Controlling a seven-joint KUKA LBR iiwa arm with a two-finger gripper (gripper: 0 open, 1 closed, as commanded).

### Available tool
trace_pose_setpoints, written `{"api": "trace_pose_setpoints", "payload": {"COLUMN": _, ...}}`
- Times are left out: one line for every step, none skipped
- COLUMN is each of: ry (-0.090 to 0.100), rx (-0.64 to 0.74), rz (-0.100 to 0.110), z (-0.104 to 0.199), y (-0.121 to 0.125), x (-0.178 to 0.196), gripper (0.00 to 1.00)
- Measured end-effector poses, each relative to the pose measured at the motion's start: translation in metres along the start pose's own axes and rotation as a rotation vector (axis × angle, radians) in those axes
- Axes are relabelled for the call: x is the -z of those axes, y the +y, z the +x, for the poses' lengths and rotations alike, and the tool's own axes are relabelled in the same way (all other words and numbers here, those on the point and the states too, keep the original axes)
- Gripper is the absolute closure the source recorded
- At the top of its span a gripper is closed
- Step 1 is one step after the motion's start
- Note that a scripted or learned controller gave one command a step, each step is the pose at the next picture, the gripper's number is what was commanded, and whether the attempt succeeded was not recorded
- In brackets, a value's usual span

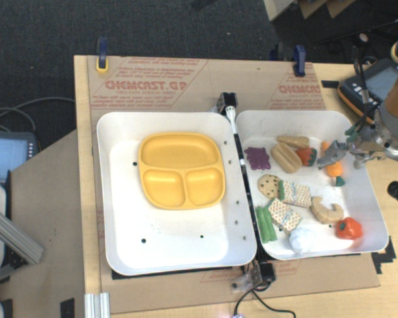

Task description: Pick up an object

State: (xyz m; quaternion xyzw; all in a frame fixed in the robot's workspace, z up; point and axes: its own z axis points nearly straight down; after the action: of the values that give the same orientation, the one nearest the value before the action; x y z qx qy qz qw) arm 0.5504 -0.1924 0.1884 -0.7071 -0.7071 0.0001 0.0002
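The arm point(395, 105) is cut off by the right edge. How the jaws point(333, 154) stand is too small and blurred to tell. A small orange piece point(334, 170) just below them is too small to identify. The blue box point(8, 152) runs off the left edge.

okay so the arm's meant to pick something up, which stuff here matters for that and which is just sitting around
Part of the job:
gripper over the right bin
toy foods in that bin: carrot, tomato, hot dog, cookie

Just lying about:
yellow divided plate in the left bin
blue clamps
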Motion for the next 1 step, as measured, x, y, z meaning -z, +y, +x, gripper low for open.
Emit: {"api": "trace_pose_setpoints", "payload": {"ry": 0.000, "rx": 0.003, "rz": 0.001, "z": -0.0100, "y": 0.0753, "x": -0.1098, "gripper": 0.00}}
